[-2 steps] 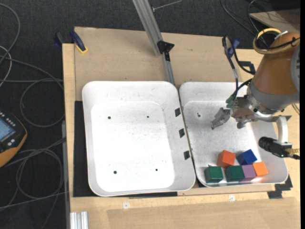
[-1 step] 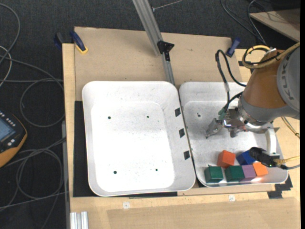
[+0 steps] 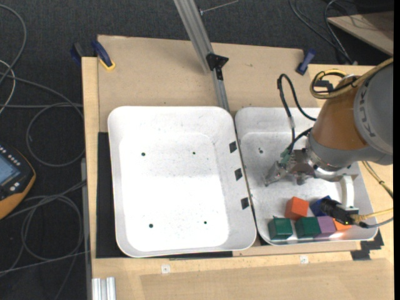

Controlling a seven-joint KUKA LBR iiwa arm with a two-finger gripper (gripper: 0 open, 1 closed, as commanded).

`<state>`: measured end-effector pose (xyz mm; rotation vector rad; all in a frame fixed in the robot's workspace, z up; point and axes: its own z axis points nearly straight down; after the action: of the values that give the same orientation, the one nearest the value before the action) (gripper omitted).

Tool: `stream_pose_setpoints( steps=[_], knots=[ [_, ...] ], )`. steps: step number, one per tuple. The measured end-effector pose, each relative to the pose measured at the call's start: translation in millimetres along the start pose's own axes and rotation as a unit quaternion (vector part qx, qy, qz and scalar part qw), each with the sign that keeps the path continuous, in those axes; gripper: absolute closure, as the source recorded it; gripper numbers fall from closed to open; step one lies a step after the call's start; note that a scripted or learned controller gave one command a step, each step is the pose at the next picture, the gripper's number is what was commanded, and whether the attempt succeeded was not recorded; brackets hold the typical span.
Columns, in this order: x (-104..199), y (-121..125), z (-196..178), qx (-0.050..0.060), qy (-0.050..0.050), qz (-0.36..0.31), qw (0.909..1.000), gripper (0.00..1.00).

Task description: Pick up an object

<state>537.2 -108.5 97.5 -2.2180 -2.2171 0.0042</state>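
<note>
The table (image 3: pixel 156 77) is a bare, pale wood board; two shallow white bins sit on it side by side, touching along their inner rims; the left bin (image 3: pixel 122 136) is the wider, the right bin (image 3: pixel 265 120) lies partly under the arm; blue clamps (image 3: pixel 103 55) grip the far edge at both corners (image 3: pixel 306 60); a grey metal strut (image 3: pixel 200 33) slants down to the far middle.

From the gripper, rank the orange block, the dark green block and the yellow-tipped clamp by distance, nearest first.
Measured from the gripper in the camera view:
1. Orange block, just below it in the right bin.
2. Dark green block, farther down, by that bin's near wall.
3. Yellow-tipped clamp, far off at the board's top left corner.
</note>
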Motion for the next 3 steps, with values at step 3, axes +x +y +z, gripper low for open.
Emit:
stream_pose_setpoints(
  steps=[3],
  knots=[
    [-3.5,7.2,-121.9,-0.006,-0.002,-0.001,1.0000,1.00]
  ],
)
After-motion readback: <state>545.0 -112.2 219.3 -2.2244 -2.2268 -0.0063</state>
